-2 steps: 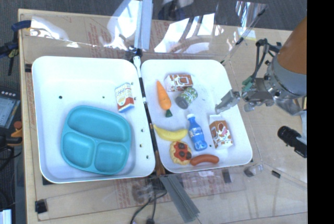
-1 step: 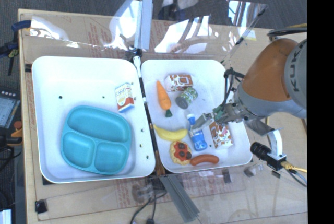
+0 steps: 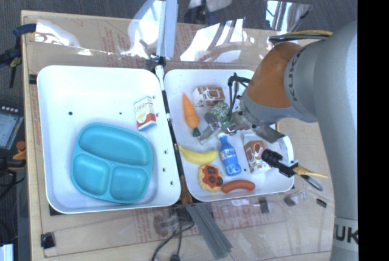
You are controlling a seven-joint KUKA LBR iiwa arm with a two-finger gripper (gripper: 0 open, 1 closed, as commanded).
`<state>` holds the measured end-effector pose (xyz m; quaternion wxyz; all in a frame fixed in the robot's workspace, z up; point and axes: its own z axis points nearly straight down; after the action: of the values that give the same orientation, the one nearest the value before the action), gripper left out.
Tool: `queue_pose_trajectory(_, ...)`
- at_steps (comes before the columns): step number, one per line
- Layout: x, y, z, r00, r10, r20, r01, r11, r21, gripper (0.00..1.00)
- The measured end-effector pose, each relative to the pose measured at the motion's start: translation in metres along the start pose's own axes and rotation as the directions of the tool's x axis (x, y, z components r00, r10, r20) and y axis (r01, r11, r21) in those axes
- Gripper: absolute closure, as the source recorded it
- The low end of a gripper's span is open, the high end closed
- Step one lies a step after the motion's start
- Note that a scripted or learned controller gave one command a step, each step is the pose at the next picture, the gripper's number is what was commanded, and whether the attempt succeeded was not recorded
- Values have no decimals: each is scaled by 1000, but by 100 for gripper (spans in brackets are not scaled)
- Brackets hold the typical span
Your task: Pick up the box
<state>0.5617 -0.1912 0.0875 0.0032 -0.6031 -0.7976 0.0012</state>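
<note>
So the small white, yellow and red cardboard box (image 3: 144,113) sits in the left white bin (image 3: 55,89), near that bin's right wall and just above the blue plastic divided tray (image 3: 113,162). It lies tilted, apart from the tray as far as I can tell. The tool (image 3: 217,126) is over in the right white bin (image 3: 182,86), down among the clutter next to the orange toy carrot (image 3: 190,110) and the blue bottle (image 3: 229,155). Can't tell how wide it's open or whether it's got anything, too much stuff around it.

My guess on handling: the box looks light and fairly stiff, but thin card would probably dent if squeezed hard. I'd pinch across its narrow sides, mid-length, since it's lying flat and the bin wall crowds one edge.
</note>
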Motion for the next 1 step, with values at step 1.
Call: queue_pose_trajectory(1, -11, 65, 0, 1000, 1, 0, -1, 1000, 2, 0)
